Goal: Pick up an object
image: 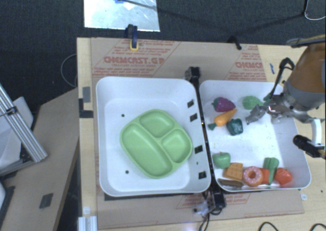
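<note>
Camera view, looking down at a slant: toy foods lie in the right bin [298,161], any of which could serve as the object to pick up. Near the bin's far side sit a purple piece [223,104], an orange carrot [224,118], a dark green block [235,126] and a light green piece [251,102]. Along the near wall lie a green vegetable [221,160], a waffle [234,171], a pink donut [252,175], a green stalk [270,164] and a red piece [282,176]. The end effector [256,114] reaches in from the right, its tip low between the light green piece and the dark green block; whether it is open or closed cannot be told, and nothing is seen held. The step in hand appears to be the approach. The next move calls for settling over one item and closing on it. The left bin [109,97] holds a green divided plate [156,143]; both bins rest on the table [168,57].
</note>
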You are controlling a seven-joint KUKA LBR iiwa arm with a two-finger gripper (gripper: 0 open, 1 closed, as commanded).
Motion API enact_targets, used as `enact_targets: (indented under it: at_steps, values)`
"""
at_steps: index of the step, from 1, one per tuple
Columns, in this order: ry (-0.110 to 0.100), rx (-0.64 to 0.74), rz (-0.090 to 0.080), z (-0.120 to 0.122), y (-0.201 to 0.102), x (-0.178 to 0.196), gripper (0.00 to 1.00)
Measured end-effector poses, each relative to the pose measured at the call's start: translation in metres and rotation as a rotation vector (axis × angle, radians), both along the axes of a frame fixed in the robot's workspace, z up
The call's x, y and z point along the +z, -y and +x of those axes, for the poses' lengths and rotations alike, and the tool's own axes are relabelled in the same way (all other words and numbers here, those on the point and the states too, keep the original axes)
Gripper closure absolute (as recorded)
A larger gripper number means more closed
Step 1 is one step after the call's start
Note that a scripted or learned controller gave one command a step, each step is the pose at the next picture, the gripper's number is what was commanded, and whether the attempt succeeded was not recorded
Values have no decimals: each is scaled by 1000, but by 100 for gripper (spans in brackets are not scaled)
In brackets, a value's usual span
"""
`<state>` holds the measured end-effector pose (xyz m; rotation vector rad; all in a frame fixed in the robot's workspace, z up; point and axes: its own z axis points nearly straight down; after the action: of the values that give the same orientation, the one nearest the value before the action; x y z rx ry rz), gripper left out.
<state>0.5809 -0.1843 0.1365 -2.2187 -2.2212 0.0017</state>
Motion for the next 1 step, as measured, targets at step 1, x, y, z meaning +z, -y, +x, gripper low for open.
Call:
enact_targets:
  at_steps: [1]
  values:
    - [0,0,0,0,-1,-52,0]
